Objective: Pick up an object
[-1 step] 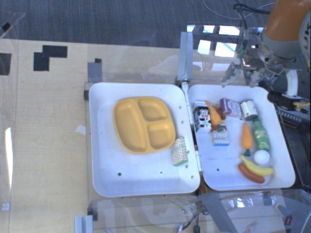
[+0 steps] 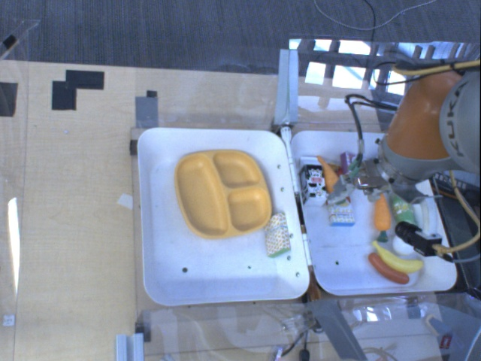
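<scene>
Reach step: grey two-finger gripper (image 2: 347, 187) hovers above small white-blue box (image 2: 341, 215) in right white bin (image 2: 451, 277); finger state unclear. Next: descend, close.

Both white bins, the left bin (image 2: 158, 277) and the right bin (image 2: 443, 280), were seen to be of smooth plastic with a faint sheen. The yellow divided plate (image 2: 223, 192) was finished in matt plastic. The bench top (image 2: 75, 201) was shown as pale wood under a clear, reflective sheet. The banana (image 2: 398, 260) and the red sausage (image 2: 388, 270) looked like glossy moulded plastic. The arm's orange band (image 2: 425, 119) was rendered smooth and satiny.
</scene>
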You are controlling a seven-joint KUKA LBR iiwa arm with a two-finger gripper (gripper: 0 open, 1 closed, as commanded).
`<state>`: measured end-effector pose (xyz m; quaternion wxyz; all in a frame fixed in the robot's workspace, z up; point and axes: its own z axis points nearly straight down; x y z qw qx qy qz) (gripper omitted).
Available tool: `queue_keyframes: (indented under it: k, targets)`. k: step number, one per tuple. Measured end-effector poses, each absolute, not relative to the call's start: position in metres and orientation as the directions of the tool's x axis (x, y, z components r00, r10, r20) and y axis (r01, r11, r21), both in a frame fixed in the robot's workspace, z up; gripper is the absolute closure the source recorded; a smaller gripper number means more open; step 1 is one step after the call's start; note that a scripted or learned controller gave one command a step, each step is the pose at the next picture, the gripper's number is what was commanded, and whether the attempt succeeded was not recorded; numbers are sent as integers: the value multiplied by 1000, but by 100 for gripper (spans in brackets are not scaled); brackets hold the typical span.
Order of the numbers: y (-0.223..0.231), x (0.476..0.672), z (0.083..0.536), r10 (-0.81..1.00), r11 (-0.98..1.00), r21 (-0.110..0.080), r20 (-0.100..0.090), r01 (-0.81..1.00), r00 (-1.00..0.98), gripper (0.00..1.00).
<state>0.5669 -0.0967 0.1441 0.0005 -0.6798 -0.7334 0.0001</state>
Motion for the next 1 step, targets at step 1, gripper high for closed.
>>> queue_keyframes:
  k: [1]
  targets:
    - [-116,611,89,975,222,11,-4,975,-222,0]
